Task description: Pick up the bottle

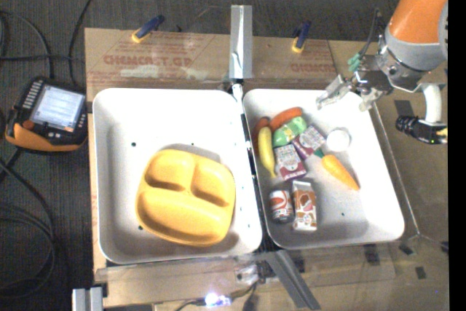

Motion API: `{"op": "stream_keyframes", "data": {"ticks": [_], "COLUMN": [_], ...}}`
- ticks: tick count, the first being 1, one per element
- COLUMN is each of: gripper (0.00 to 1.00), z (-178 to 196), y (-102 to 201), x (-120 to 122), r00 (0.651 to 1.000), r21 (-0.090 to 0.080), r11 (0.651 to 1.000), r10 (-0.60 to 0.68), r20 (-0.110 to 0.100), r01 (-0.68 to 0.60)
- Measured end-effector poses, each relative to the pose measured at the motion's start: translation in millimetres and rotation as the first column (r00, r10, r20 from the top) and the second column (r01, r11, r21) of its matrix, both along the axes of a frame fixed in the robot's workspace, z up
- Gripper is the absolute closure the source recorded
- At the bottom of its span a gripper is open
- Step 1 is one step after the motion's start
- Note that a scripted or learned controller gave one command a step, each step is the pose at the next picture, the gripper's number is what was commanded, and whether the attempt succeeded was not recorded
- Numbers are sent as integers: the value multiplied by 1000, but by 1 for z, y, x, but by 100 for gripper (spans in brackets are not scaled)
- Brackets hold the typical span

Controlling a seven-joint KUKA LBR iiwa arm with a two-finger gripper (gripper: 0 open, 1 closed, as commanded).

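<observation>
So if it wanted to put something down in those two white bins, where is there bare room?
Left bin: bare floor rings the yellow tray, widest along the far and left walls. Right bin: the near right corner, beyond the carrot and the carton, is free. It is crowded along the right bin's left side, where the banana, packets and can cluster.

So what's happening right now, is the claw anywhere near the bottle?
Gripper open, holding nothing, above right bin's far edge. Bottle lying in the pile, untouched. Carrot and cartons packed tight against it.
</observation>
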State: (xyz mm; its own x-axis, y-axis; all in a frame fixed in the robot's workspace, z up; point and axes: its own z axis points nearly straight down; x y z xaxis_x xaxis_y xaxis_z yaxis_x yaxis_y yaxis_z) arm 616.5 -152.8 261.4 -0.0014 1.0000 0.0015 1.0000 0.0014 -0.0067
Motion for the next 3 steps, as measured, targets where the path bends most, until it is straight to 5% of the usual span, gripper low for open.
{"op": "stream_keyframes", "data": {"ticks": [1, 2, 3], "gripper": [0, 0, 0], "z": [2, -136, -173], "y": [16, 20, 28], "x": [-4, 16, 55], "r00": [1000, 999, 996], "r21": [-3, 0, -3], "r11": [1000, 999, 996], "r10": [22, 52, 91], "r20": [-1, 7, 16], "r01": [-22, -52, -91]}}
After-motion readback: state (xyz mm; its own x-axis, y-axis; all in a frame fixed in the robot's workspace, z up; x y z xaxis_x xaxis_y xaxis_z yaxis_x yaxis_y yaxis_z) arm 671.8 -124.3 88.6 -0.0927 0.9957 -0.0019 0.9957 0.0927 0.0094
